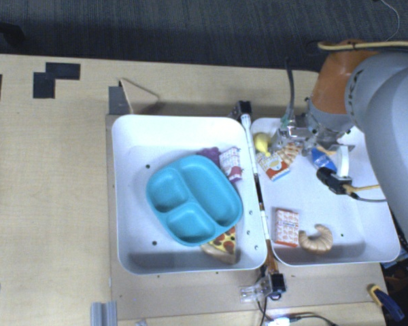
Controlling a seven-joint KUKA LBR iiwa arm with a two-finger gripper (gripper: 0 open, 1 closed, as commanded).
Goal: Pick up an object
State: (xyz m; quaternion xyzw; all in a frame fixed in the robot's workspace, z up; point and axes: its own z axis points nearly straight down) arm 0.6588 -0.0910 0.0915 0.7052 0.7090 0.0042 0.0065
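A blue divided plate (194, 199) is seen in a white bin (132, 182). A tan croissant (316, 238), a red-and-white patterned packet (286, 227) and a yellow ball (261, 142) are seen in the other white bin (367, 229).

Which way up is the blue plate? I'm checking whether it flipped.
Right side up: the blue plate shows three hollow compartments facing the camera.

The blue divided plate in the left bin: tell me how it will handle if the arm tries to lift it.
The blue divided plate looks like rigid moulded plastic, so probably stiff and light. It is wide with smooth, rounded rims, so a two-finger grasp may slip. It rests partly over the pizza slice toy, so it may rock when pressed.
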